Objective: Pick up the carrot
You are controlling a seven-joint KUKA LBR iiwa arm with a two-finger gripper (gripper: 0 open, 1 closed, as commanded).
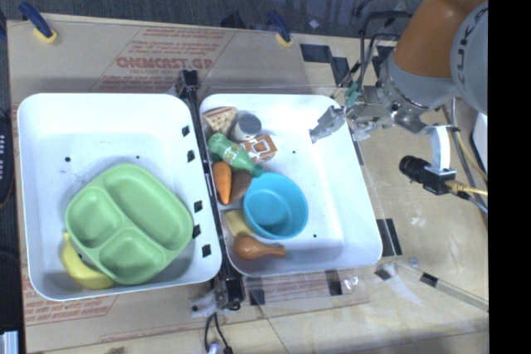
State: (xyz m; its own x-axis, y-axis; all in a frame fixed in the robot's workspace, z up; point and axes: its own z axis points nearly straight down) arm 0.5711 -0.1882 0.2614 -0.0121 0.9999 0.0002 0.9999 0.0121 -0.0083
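Left bin (33, 178) has a green divided plate (129, 221) with something yellow (81, 269) poking out under its lower-left edge. Right bin (332, 178) has a blue bowl (275, 206) mid-frame, a green bottle (232, 153) above-left of it, and a brown drumstick (257, 248) just below.

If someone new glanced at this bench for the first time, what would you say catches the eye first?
Probably the big green divided plate filling the left bin, with something yellow peeking out beneath it. Next, the bright blue bowl in the right bin, with the orange carrot beside it against the left wall. The gripper hovers over that bin's upper right corner.
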